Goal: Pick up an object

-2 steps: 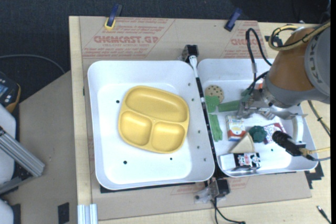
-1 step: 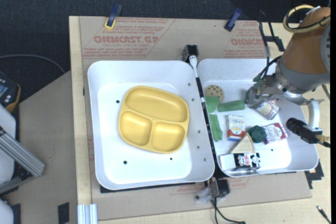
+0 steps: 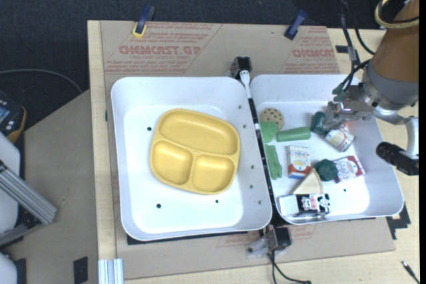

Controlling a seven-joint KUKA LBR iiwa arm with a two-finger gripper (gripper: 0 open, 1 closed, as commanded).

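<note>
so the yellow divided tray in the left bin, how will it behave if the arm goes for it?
The yellow tray looks like rigid moulded plastic, so probably stiff, not floppy. It lies flat and wide in the left bin, so it is unlikely to roll or tip. Its glossy surface and low rounded rim suggest a poor hold for the fingers; a push would likely just slide it.

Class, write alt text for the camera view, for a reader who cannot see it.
A grey and orange robot arm reaches in from the right, its pincer low over the right white bin, which holds small items, including a cookie and green pieces. The left white bin holds a yellow divided tray.
</note>
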